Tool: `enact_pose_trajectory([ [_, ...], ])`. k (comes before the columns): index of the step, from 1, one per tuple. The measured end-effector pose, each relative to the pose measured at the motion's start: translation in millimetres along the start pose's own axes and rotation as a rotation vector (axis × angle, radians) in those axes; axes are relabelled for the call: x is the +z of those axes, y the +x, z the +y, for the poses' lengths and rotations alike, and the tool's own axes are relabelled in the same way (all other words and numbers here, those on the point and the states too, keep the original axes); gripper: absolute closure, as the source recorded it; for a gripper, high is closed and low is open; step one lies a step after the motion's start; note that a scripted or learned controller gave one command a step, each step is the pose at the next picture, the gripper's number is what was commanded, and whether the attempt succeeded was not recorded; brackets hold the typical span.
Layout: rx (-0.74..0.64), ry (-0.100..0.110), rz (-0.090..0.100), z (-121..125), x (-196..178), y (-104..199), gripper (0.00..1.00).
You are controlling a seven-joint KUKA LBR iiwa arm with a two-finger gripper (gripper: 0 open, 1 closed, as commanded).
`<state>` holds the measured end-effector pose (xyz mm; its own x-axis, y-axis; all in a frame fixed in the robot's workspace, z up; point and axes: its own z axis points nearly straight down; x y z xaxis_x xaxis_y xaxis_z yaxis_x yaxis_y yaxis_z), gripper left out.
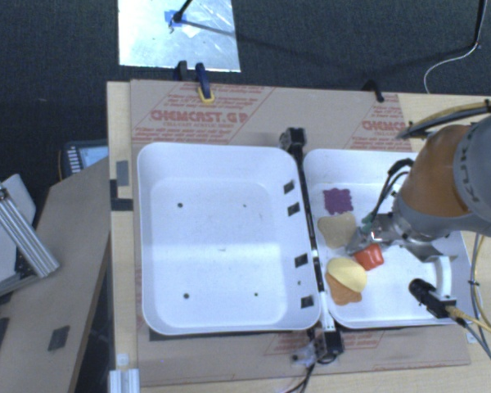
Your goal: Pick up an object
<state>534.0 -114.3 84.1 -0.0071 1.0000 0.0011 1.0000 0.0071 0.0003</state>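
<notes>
My gripper (367, 239) is low inside the right bin (368, 160), reaching in from the right. A small red object (371, 258) lies just below the gripper tip and looks to be touching it. A tan flat piece (335, 230) is immediately left of the gripper. A purple square (337, 199) lies further back in the same bin. A yellow and orange object (345, 277) rests near the bin's front left corner, beside the red one.
The left bin (159, 166) stands beside the right one, with a black divider strip (304, 211) between them. Both rest on a cardboard sheet (221, 113). The grey arm with its orange band (442, 174) covers the right bin's right side.
</notes>
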Motion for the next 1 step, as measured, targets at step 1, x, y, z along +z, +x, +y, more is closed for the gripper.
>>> enact_pose_trajectory([
  [1, -0.008, -0.011, 0.003, -6.2, -106.3, 95.7, 1.00],
])
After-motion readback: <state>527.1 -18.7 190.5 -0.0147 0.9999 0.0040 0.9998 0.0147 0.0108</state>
